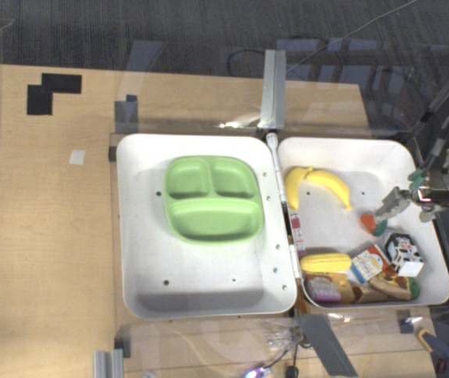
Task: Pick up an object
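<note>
We've got the claw point(398, 203) over the right bin point(366, 154), can't tell its state. The small orange-red piece point(369, 223) sits just below it, beside the black-and-white toy point(403, 250). Crowded corner, so we could clip the rim or snag a neighbour.

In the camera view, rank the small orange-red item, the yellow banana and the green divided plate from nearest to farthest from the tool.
From the tool, at the right bin's right side:
1. Small orange-red item, just below-left of the tool in the right bin.
2. Yellow banana, at the right bin's upper left.
3. Green divided plastic plate, in the left bin.
</note>
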Robot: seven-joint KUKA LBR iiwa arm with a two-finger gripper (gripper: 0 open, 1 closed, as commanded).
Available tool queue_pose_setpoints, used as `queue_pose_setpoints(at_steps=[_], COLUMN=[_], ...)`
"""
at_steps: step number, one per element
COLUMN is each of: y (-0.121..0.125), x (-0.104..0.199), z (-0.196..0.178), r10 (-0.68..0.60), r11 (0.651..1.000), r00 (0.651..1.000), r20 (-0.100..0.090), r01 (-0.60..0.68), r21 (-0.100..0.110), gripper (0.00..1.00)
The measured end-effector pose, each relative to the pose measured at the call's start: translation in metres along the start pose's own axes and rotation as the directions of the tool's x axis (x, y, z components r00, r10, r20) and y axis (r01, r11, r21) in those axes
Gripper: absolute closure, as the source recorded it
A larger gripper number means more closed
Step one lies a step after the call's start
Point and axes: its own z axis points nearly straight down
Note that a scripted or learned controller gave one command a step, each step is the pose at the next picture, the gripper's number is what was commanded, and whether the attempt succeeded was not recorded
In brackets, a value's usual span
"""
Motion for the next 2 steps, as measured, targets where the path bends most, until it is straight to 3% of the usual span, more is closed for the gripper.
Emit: queue_pose_setpoints(at_steps=[1,2], y=[0.061,0.097], x=[0.008,-0.018], z=[-0.017,0.106], r10=[-0.03,0.112], r11=[1.0,0.994], r00=[1.0,0.994], r20=[0.0,0.0], r01=[0.03,-0.112], r21=[-0.002,0.002], gripper=[0.0,0.0])
